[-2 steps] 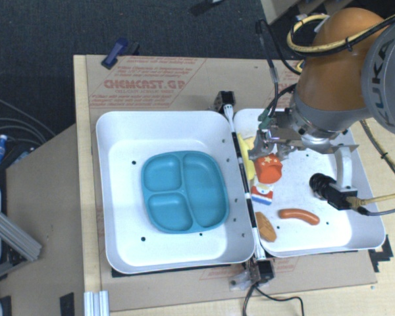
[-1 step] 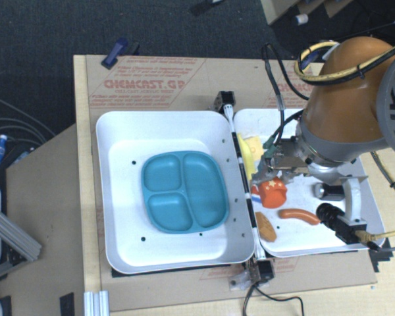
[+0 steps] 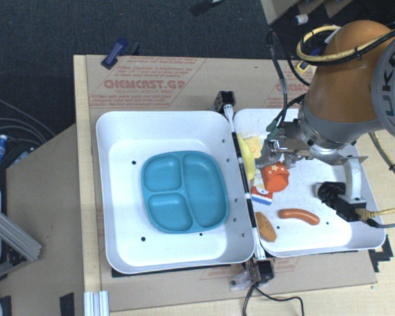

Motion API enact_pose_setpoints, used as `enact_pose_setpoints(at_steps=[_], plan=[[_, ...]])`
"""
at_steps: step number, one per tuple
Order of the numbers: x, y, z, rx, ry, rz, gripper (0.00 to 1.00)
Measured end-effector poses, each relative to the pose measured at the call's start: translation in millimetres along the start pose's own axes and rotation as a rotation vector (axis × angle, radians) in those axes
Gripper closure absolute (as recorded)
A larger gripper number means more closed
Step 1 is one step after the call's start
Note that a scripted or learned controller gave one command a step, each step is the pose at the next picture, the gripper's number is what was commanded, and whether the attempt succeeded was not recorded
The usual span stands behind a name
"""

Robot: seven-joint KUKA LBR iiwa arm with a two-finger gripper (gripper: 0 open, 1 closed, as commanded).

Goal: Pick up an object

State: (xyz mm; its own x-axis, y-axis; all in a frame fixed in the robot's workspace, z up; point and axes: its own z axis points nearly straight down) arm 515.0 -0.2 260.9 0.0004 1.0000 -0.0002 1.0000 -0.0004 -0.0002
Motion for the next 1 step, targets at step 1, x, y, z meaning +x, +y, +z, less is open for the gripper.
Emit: enact_pose_setpoints(at_steps=[1], plan=[[55.5, -33.2, -7.0, 0.004, 0.001, -0.002, 1.00]])
